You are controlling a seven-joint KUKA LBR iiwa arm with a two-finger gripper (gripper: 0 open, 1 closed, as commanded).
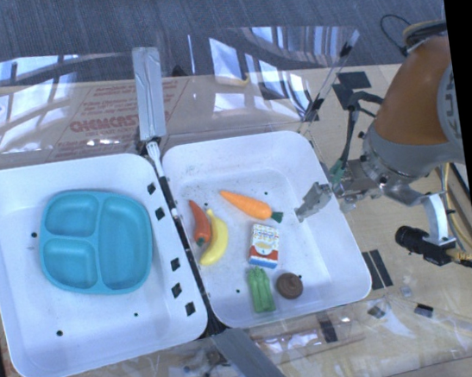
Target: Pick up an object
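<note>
Now, claw: my claw (312, 200) hangs over the right edge of the right bin (313, 150); I cannot tell whether it is open or closed, and I see nothing in it.
Carrot: the orange carrot (247, 204) lies just left of my claw, tilted, green end toward me.
Carton: a small juice carton (264, 246) sits below the carrot.
Banana and pepper: a banana (216, 240) touches a red pepper (200, 220) near the bin's left wall.
Front row: a green vegetable (260, 290) beside a brown round object (290, 285).
Left bin: the left bin (31, 343) holds a blue divided plate (95, 241).
Table: both bins rest side by side on the table (412, 324).
</note>
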